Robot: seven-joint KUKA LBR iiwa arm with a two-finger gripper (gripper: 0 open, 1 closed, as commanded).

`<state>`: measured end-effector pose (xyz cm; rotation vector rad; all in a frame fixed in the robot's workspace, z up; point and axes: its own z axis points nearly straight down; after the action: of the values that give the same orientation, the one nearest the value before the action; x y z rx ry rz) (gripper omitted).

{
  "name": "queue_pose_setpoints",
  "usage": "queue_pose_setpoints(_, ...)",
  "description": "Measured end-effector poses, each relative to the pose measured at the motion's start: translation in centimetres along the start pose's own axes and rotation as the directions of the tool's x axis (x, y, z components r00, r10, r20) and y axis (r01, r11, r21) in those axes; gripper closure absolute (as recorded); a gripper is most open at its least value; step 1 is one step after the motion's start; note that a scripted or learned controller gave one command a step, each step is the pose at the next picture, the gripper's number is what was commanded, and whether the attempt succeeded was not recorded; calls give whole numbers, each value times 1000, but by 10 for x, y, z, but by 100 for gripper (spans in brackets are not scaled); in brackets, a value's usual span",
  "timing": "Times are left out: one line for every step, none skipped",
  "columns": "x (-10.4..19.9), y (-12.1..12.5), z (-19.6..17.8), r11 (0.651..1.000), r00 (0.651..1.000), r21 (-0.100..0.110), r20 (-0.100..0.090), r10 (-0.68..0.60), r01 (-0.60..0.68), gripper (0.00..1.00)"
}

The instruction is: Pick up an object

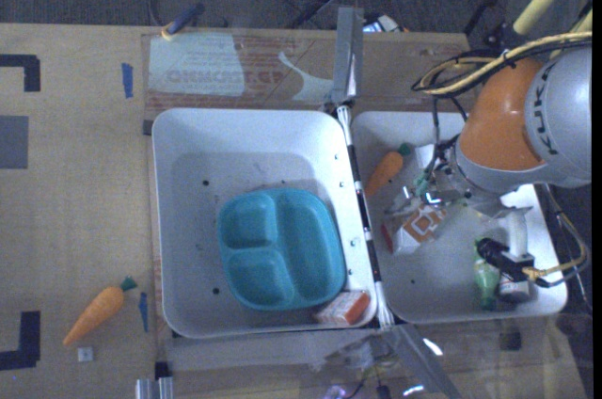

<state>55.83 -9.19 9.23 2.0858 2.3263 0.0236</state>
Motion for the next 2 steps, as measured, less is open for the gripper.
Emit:
queue_pose_setpoints(-4,-4,-3,1000,1000,12,1,5,-5,100)
queue_pose_setpoints(64,31,-127,995,996,25,0,93,-93,100)
